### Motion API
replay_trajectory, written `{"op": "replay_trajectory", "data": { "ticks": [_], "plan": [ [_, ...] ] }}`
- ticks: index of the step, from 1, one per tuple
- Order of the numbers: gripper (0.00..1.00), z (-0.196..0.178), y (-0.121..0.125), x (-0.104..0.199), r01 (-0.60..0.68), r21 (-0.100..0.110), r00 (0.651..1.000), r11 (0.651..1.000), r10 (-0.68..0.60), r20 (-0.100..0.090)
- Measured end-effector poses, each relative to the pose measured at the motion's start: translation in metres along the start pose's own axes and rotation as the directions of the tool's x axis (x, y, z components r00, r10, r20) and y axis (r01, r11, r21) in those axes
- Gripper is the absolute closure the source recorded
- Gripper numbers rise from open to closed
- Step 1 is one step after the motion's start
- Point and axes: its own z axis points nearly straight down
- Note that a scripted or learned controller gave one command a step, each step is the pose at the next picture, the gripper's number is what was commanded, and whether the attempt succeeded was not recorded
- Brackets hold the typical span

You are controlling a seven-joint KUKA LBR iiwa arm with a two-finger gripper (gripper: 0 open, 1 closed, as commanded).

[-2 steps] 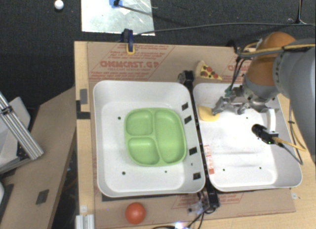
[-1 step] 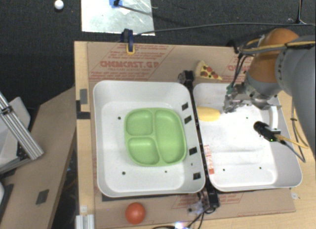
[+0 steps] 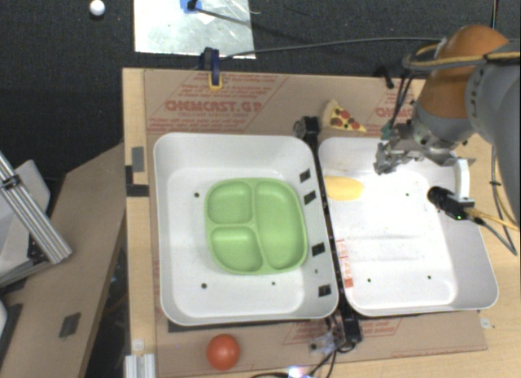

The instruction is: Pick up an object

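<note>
Right of centre, the gripper (image 3: 389, 159) hangs over the right bin's (image 3: 423, 287) upper rim; how its claw stands I cannot tell. A smooth yellow oval object (image 3: 343, 188) lies near its left wall, the wide white floor below it bare.

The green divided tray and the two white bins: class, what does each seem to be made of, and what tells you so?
Green divided tray: probably moulded plastic, matte, judging by its even colour and rounded compartment edges. Left white bin and right white bin: likely thin formed plastic, smooth with a slight sheen and soft rounded rims, though the look leaves this open.
</note>
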Motion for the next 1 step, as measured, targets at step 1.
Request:
{"op": "replay_trajectory", "data": {
  "ticks": [1],
  "plan": [
    [1.0, -0.0649, 0.0003, -0.0014, 0.0, -0.001, 1.0, 1.0, 0.0, 0.001]
  ]
}}
